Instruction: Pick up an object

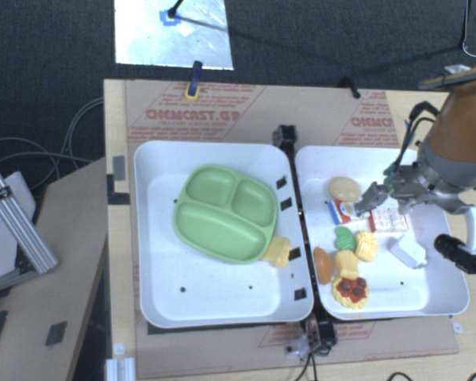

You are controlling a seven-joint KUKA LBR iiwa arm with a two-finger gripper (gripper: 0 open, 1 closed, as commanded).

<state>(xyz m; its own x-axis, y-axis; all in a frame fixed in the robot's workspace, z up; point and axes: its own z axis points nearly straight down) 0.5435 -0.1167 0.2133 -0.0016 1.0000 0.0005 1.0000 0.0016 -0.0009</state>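
Your pincer (370, 198) hangs low over the upper middle of the right bin (444, 296), reaching in from the right and pointing left and slightly down across the view. Whether its tips are spread or closed you cannot tell from this slanted view, and nothing can be seen held between them.

The nearest candidate is the small red-and-white box (387, 221), which lies just below and a touch to the right of the tips, nearly under the wrist. Its long axis looks to run roughly left to right across the view, tilted a little, so it lies close to the direction the pincer itself reaches along. You would probably need to pull back slightly and turn the wrist to close across its short side.

The tan bun-shaped toy (344, 188) sits just to the left of the tips, round and with no long axis to speak of, so it asks for no particular wrist angle.

Further down, the green broccoli-like piece (345, 237), the yellow corn-like piece (366, 247), the orange piece (324, 265) and the red-topped toy (351, 290) crowd together, touching or nearly so. The white block (408, 252) lies apart to the right, angled diagonally.

The green divided plate (226, 213) in the left bin (155, 292) is well away.
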